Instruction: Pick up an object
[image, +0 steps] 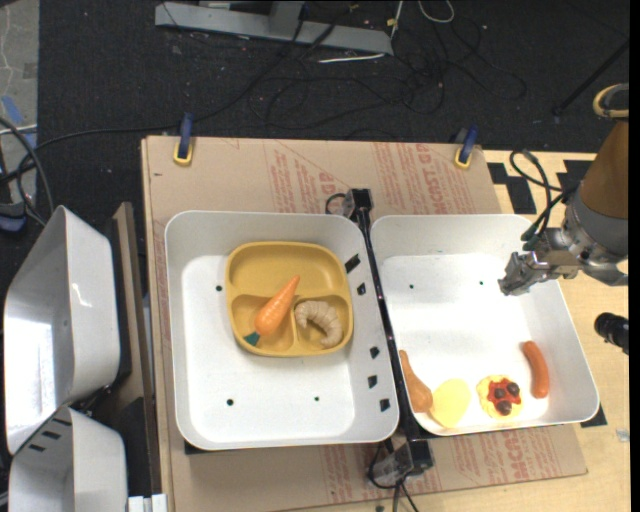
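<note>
The claw (512, 278) hangs over the right bin (440, 240) at two o'clock; its grip cannot be told.

One fixed camera looks down at a slant on both bins (190, 330), arm entering from the right.

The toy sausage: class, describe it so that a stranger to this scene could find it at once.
Look in the right bin, along its near edge where a row of small food toys lies. The sausage is the one nearest the right wall, a short orange-red rod lying by itself, beside the round tart with dark berries.
</note>
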